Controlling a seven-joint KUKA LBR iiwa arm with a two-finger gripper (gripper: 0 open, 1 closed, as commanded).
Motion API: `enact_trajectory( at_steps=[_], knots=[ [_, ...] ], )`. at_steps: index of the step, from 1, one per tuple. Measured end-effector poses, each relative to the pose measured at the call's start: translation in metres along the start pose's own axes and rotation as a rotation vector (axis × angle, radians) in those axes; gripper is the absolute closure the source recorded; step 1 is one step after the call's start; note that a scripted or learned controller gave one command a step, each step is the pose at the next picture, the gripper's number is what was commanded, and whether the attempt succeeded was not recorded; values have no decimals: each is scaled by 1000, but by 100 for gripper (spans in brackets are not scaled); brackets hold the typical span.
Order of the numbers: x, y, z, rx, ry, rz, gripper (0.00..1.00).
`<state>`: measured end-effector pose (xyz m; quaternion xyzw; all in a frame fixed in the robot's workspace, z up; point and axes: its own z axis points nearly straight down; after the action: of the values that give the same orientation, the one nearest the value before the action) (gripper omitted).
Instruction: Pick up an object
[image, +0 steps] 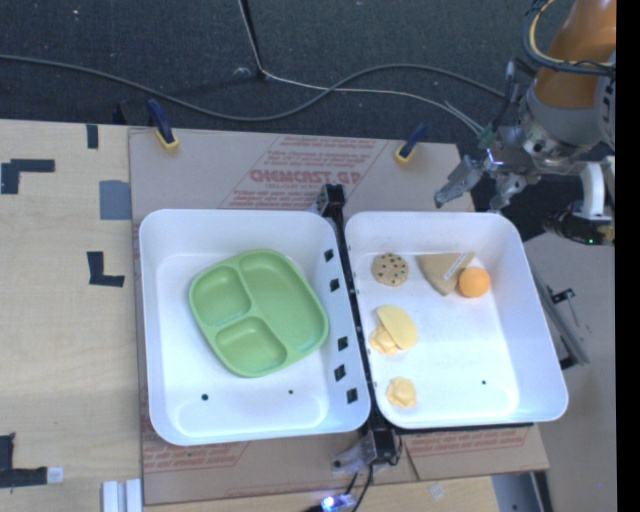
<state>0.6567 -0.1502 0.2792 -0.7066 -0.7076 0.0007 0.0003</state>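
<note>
Jaws spread and holding nothing, the gripper (478, 190) hangs above the right bin's (520, 330) far rim.

arm (570, 60): cut off by top edge | pincer (478, 188): finger state unclear

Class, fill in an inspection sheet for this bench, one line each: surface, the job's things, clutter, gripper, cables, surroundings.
Surface: two shallow white bins, left bin and right bin, side by side on a cardboard sheet.
Job's things: in the right bin, a cookie, a tan wedge touching an orange ball, two pale yellow pieces, and a small yellow piece.
Clutter: a green divided tray lies in the left bin.
Gripper: the gripper hangs above the right bin's far rim, holding nothing.
Cables: a thin cable runs across the dark floor behind the bench.
Surroundings: two clamps pin the cardboard's far edge.
</note>
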Motion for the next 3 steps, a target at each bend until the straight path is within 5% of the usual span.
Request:
enact_trajectory(
  at_steps=[3],
  knots=[
    [0,-8,170,1,-2,0,0]
  ],
)
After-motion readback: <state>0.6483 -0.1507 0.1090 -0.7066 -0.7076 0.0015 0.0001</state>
